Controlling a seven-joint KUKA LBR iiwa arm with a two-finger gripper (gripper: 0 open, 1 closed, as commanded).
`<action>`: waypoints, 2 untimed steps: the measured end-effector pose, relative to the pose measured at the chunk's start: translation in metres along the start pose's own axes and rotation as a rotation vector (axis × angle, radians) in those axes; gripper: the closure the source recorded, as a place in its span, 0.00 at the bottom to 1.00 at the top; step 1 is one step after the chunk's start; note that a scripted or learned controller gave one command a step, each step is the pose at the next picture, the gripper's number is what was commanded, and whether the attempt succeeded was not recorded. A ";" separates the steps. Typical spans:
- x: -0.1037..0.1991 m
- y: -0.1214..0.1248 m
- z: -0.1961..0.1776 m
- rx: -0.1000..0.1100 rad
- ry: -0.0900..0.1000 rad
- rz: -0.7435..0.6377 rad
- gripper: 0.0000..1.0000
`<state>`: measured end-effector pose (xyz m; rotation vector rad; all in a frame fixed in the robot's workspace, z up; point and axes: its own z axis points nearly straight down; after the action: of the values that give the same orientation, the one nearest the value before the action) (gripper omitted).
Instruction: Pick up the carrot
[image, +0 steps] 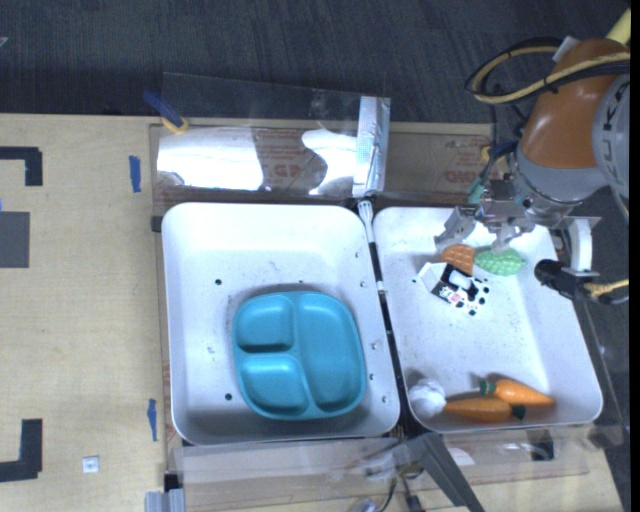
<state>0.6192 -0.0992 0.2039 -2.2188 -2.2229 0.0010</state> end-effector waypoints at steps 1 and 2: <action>-0.098 -0.030 0.074 0.000 -0.001 0.404 0.00; -0.087 -0.094 0.094 -0.040 -0.007 0.474 0.00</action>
<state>0.5256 -0.1867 0.1102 -2.7063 -1.6572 -0.0349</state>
